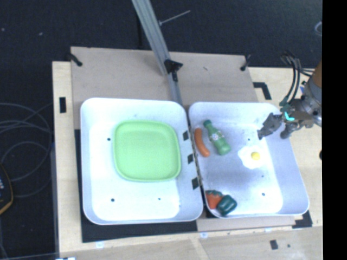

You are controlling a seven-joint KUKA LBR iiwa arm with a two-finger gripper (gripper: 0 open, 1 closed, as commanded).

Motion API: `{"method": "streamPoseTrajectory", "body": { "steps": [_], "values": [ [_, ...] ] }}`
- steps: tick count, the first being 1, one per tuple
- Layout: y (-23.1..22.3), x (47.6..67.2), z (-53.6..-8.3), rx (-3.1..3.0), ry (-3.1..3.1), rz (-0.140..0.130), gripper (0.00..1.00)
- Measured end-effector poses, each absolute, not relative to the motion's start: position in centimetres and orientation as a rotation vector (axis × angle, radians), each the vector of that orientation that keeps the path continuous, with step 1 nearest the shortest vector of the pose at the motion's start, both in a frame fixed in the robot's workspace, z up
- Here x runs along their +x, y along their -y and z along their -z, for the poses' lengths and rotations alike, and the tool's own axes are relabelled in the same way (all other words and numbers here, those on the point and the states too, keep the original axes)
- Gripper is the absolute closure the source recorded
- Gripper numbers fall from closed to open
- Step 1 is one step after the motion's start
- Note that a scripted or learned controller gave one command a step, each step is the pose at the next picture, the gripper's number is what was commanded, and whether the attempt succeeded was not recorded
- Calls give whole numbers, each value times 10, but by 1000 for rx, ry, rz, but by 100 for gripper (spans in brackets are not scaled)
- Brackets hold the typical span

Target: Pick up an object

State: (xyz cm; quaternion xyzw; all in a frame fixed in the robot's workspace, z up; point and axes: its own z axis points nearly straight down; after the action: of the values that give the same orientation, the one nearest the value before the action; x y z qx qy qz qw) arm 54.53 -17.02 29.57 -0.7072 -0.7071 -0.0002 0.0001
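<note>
In the right bin (282,196) lie a green bottle (216,138), an orange sausage (201,143), a fried egg (250,157) and, in the near left corner, a small red and green toy (221,202). My gripper (276,128) hangs over the bin's far right edge, up and to the right of the fried egg. Its two dark fingers are spread apart and nothing sits between them.
The left bin (97,199) holds a light green square plate (146,150). A grey metal pole (154,31) slants up from the back of the bench between the two bins. Cables run down to the wrist at the right edge.
</note>
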Motion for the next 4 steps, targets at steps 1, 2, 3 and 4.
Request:
{"method": "streamPoseTrajectory", "body": {
  "steps": [1, 2, 3, 4],
  "values": [
    [170, 545, -296, -2221, 2221, 0, 0],
    [172, 547, -234, -2220, 2218, -4, 0],
    [176, 544, -172, -2220, 2217, -5, 0],
    [176, 533, -117, -2220, 2218, -4, 0]
  ]
}}
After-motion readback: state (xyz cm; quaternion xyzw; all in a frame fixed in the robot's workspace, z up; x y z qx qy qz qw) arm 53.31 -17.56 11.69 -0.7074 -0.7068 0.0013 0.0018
